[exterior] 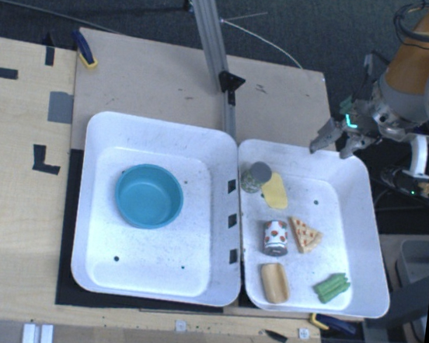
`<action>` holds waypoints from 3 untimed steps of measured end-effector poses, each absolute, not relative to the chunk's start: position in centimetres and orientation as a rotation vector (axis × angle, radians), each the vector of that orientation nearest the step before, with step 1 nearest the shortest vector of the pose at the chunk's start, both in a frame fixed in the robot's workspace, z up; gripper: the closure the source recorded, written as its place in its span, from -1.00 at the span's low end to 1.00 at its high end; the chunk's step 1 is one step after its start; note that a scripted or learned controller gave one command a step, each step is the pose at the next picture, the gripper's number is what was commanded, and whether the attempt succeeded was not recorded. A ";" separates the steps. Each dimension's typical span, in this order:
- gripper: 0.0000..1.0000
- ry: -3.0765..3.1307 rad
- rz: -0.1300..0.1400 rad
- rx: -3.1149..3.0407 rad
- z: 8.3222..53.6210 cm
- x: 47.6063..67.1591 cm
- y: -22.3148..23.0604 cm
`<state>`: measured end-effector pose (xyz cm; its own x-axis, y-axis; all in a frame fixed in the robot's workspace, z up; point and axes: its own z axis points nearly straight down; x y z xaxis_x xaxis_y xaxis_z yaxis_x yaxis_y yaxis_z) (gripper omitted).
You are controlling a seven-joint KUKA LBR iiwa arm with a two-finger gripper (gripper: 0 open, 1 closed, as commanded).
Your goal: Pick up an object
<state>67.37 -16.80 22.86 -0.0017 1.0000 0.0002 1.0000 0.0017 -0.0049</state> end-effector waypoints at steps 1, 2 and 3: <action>-1.00 -2.223 0.002 -2.218 23.0 67.4 -16.8; -1.00 -2.220 0.008 -2.217 16.8 67.7 -17.2; -1.00 -2.221 0.007 -2.217 10.9 67.6 -18.1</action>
<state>67.63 -18.07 10.87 -0.0015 1.0000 -0.0009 1.0000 0.0015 -0.0056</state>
